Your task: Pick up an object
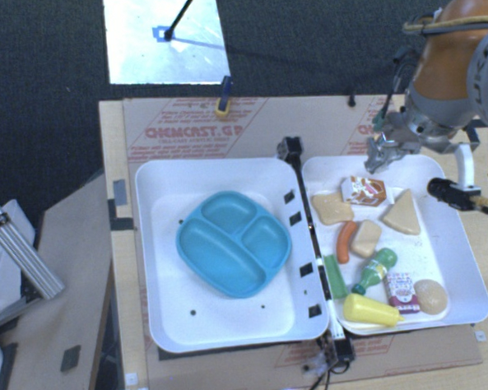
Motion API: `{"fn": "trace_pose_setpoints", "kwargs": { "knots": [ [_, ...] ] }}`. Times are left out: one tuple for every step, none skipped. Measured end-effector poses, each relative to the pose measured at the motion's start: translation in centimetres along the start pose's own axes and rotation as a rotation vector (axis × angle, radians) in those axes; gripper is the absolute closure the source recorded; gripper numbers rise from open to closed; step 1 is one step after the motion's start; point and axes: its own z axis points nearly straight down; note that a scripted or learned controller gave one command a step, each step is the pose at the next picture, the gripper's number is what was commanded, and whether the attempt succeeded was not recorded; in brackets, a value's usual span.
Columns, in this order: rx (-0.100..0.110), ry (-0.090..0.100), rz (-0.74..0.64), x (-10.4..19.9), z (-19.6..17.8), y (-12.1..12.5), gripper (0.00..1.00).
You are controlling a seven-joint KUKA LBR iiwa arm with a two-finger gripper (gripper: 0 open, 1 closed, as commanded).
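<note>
Below the arm's fingers (382, 158), grip state unclear, the orange carrot (345, 241) lies near-vertically lengthwise.

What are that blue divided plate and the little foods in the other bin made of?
The blue divided plate looks like moulded plastic: one even colour, with a soft sheen on its ridges. The foods, such as the yellow corn piece and the orange sausage, seem to be plastic toys, smooth and evenly coloured. The white bins look like thin, glossy plastic too.
</note>
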Motion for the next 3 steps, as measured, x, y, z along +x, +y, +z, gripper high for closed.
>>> {"fn": "trace_pose_setpoints", "kwargs": {
  "knots": [
    [-0.001,0.0,-0.001,6.3,0.6,0.2,1.0],
    [-0.001,0.002,-0.002,12.7,0.0,-0.6,1.0],
    [-0.001,-0.001,0.002,14.2,1.0,0.1,1.0]
  ]
}}
